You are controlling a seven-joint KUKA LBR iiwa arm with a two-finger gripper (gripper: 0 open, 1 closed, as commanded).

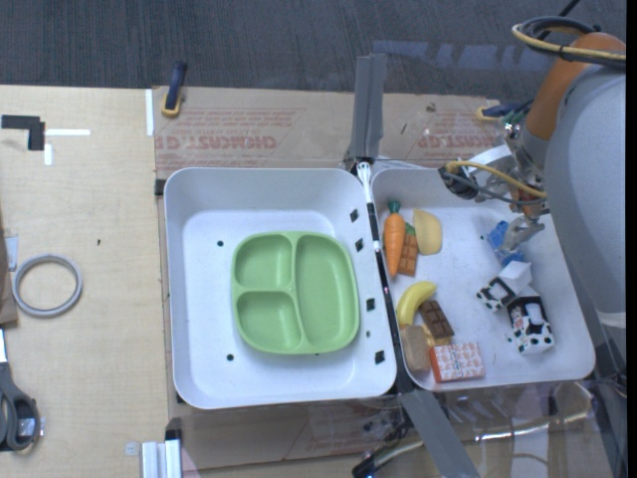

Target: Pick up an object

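— Hand [518,229] is seen over the far right part of the right bin [572,361], below the cables at the wrist. Whether it is wide or narrow cannot be told, because the tips are lost among the cables and a blue and white thing just under them. Nothing can be said to be held.

— So how far is the task judged to be?

— It is judged as not done. No object is seen lifted; all the things lie on the floor of the right bin. The approach seems to be made, but the grasp and the lift are left.

— Which thing is meant?

— It cannot be told for sure. The nearest one is a small blue and white object [505,239] just beside the hand. A black and white toy cow [531,325] lies nearer the front edge, and another small black and white piece [495,294] is beside it.

— And the rest?

— Along the left wall of that bin a carrot [394,239], a pale yellow piece [428,231], a banana [415,300], a brown chocolate bar [435,319] and a red and white box [457,360] are laid close together. The left bin [189,297] carries a green divided plate [296,292], well apart from the hand.
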